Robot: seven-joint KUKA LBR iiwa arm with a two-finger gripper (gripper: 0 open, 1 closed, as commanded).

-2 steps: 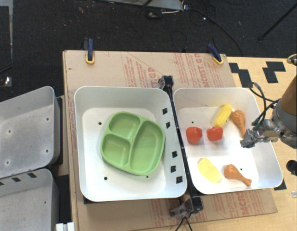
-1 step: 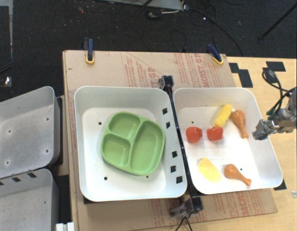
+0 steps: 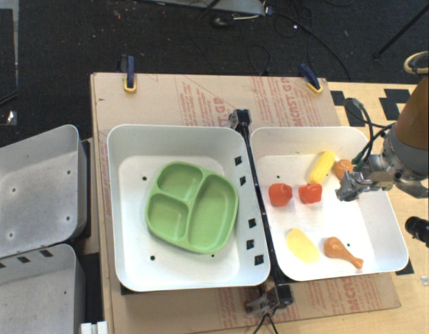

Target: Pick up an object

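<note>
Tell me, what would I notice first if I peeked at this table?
A big green divided plate lies alone in the left bin. The right bin holds bright toy food: yellow corn, two red pieces and an orange drumstick. The robot's claw sits beside the corn.

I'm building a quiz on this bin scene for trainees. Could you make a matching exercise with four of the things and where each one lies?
Things:
1. green divided plate
2. corn cob
3. drumstick
4. pincer

Places:
A. near right corner of the right bin
B. over the right bin's right side, beside the corn
C. middle of the left bin
D. far part of the right bin

Pairs: 1-C, 2-D, 3-A, 4-B
</note>
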